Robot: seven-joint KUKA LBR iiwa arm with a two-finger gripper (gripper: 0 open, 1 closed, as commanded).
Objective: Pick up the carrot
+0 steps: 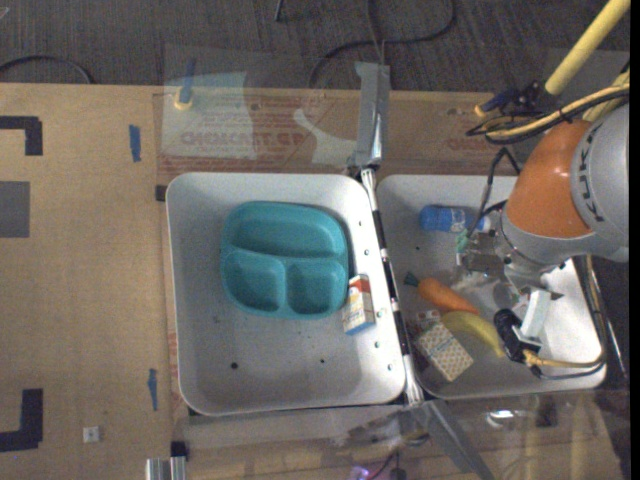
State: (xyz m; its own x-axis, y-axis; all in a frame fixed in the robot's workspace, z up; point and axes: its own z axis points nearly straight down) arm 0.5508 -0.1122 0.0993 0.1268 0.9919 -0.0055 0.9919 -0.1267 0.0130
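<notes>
The carrot (447,295) is orange with a green stub at its left end and lies flat in the middle of the right bin (570,343). My gripper (492,267) hangs just right of and slightly above the carrot's thick end, under the grey wrist and orange band. The carrot rests on the bin floor and I see nothing lifted.
A yellow banana (476,330) and a patterned square packet (445,352) lie just in front of the carrot. A blue can (444,218) sits at the back. The left bin (200,368) holds a teal divided plate (285,258) and a small carton (358,306).
</notes>
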